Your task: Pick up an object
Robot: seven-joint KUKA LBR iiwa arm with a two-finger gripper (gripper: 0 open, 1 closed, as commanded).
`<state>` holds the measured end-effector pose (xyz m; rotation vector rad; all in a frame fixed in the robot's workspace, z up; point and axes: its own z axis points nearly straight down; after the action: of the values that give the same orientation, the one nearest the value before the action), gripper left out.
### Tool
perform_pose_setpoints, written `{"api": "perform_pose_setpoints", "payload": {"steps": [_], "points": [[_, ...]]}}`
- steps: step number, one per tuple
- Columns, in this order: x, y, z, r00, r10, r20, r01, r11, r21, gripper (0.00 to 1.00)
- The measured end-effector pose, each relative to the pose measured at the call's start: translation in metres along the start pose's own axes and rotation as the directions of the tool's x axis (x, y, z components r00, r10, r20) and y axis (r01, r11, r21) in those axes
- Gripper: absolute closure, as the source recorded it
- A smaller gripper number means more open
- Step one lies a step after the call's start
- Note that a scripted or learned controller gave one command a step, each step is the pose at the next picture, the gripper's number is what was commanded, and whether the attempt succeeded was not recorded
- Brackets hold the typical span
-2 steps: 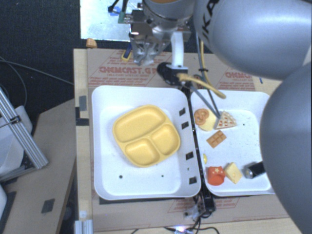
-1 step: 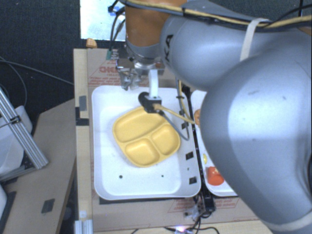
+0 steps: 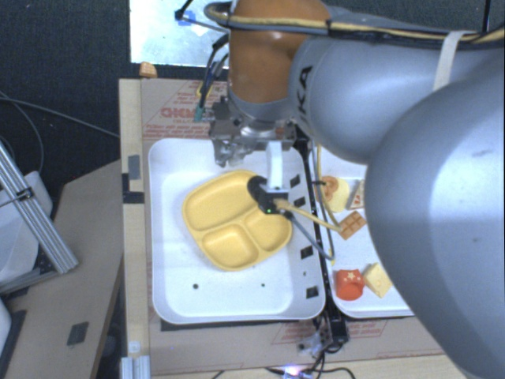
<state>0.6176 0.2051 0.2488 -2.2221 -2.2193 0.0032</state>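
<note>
1. The yellow 3-compartment tray (image 3: pixel 225 227) lies flat in the middle of the left bin (image 3: pixel 170 290).
2. The gripper (image 3: pixel 230 150) hangs at the tray's 12 o'clock, by the bin's far wall. Honestly can't tell if it's released or clenched.
3. The right bin (image 3: pixel 371 313), at the tray's 3 o'clock, holds a waffle piece (image 3: pixel 352 225), a red chunk (image 3: pixel 349 284) and a yellow block (image 3: pixel 379 279).

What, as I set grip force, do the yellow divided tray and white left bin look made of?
The yellow three-compartment tray looks like moulded plastic, satin: even colour, rounded ridges, soft highlights. The shallow white left bin looks like smooth plastic, with rounded corners and faint sheen, though coated metal is possible.
</note>
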Motion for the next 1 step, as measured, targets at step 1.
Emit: {"api": "perform_pose_setpoints", "payload": {"steps": [1], "points": [[0.0311,-0.0029,0.0011,1.0,-0.007,-0.003,0.006,1.0,-0.004,1.0]]}}
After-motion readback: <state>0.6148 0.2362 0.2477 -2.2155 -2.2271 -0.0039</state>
